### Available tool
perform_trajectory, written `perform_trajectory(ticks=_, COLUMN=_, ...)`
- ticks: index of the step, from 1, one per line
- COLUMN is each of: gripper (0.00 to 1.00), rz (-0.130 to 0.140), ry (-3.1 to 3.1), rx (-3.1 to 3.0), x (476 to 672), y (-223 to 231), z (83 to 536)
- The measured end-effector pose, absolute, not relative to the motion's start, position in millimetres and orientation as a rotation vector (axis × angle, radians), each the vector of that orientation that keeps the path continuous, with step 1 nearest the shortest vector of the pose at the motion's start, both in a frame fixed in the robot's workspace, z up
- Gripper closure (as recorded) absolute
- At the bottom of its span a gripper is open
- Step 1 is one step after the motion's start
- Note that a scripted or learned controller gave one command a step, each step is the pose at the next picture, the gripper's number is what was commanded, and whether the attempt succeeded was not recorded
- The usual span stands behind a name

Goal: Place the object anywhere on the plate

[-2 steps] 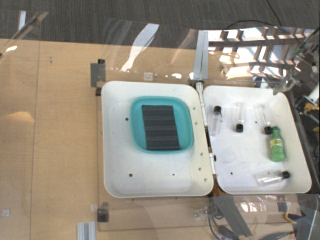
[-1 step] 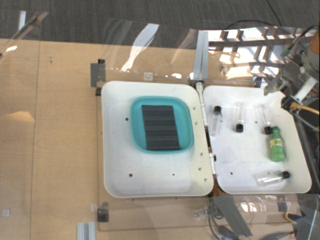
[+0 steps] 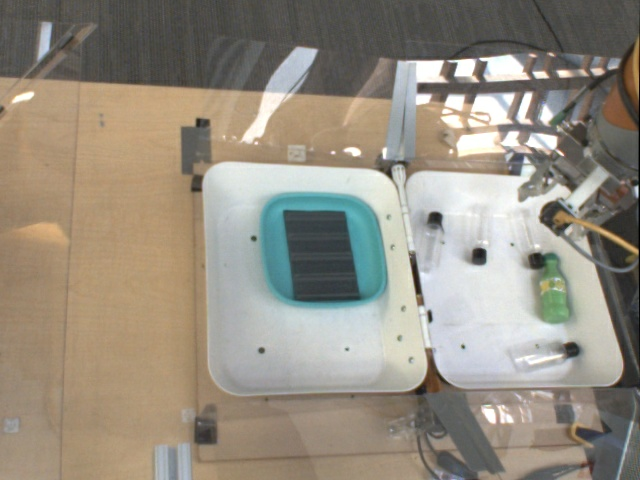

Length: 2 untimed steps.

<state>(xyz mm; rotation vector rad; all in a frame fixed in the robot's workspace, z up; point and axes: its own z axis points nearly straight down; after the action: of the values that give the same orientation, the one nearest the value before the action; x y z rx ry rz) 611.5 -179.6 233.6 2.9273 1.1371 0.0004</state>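
A teal plate [image 3: 372,238] with rounded corners lies in the left bin [image 3: 235,298]. On its middle rests a dark grey ribbed rectangular block [image 3: 320,256], lying flat. My gripper [image 3: 538,176] hangs over the far right corner of the right bin [image 3: 480,363], well away from the plate. It is above and apart from a small green bottle [image 3: 553,296] with a black cap, which lies near the bin's right wall.
In the right bin lie clear vials with black caps: one near the left wall [image 3: 433,236], one in the middle [image 3: 480,240], one at the front right [image 3: 543,353]. A raised divider [image 3: 412,278] separates the two bins.
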Motion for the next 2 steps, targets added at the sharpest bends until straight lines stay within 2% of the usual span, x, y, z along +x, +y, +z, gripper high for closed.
perform_trajectory(ticks=1, gripper=0.00, rz=0.001, ry=1.122, rx=2.933, x=627.8, y=-167.3, z=225.1)
perform_trajectory(ticks=2, gripper=0.00, rz=0.006, ry=0.969, rx=2.985, x=618.5, y=-192.4, z=335.4)
